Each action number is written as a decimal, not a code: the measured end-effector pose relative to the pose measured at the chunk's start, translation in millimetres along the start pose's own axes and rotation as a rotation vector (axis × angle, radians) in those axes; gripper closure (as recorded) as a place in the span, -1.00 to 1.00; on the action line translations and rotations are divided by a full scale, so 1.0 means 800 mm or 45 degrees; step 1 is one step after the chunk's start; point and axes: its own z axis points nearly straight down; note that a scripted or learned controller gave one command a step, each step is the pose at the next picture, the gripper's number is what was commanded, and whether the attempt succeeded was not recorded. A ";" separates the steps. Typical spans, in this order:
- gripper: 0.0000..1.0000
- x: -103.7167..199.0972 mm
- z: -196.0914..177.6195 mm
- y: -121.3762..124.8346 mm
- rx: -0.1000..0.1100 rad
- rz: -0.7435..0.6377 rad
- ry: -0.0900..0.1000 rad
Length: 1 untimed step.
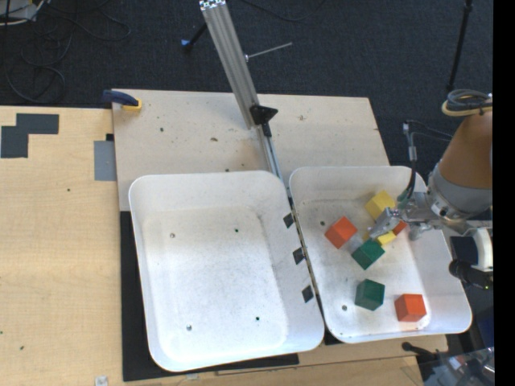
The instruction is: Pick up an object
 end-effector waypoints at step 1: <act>-1.00 -0.001 0.037 0.005 -0.021 -0.002 -0.007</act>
